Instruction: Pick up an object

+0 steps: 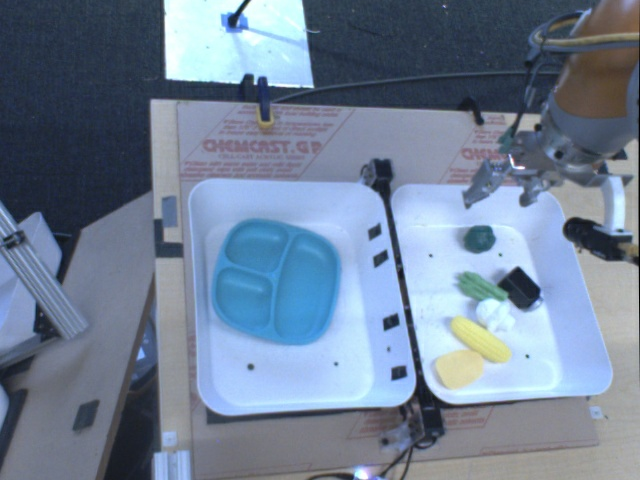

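The grey two-finger gripper [508, 185] hangs spread open, grasping nothing, above the far rim of the right shallow white plastic bin [585, 313]; nearest below it in that bin lies a dark green rounded lump [480, 237], with a yellow toy corn cob [481, 338] further forward

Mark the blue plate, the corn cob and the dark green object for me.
blue plate [277, 280]: camera view, on the ridge between its compartments.
corn cob [481, 339]: camera view, middle of the cob.
dark green object [480, 238]: camera view, its centre.
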Robot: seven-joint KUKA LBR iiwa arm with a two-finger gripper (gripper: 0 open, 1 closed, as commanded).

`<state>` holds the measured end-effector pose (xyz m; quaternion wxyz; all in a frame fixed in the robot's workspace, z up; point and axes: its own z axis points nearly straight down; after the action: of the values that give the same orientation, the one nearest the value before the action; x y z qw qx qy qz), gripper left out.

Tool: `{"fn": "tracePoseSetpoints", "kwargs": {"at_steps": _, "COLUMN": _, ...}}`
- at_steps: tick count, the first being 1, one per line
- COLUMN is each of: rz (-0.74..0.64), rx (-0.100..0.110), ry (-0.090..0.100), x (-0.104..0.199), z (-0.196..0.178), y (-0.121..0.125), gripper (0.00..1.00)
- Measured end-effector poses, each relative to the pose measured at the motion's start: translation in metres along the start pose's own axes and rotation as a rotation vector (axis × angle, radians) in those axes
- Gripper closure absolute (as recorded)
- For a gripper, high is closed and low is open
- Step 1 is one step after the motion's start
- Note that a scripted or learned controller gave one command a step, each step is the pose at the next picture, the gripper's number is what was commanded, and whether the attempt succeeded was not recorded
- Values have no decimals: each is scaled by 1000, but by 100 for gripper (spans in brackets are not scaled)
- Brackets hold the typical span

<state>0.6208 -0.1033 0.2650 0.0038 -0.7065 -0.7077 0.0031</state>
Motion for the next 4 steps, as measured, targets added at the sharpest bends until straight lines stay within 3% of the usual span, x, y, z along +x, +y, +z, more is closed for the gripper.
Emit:
{"fn": "tracePoseSetpoints", "kwargs": {"at_steps": 1, "rz": -2, "rx": -10, "ry": -1, "x": 0, "z": -6, "y": 2, "gripper": 0}}
{"fn": "tracePoseSetpoints", "kwargs": {"at_steps": 4, "rz": 1, "rx": -5, "ry": 0, "x": 0, "z": 140, "y": -8, "gripper": 0}}
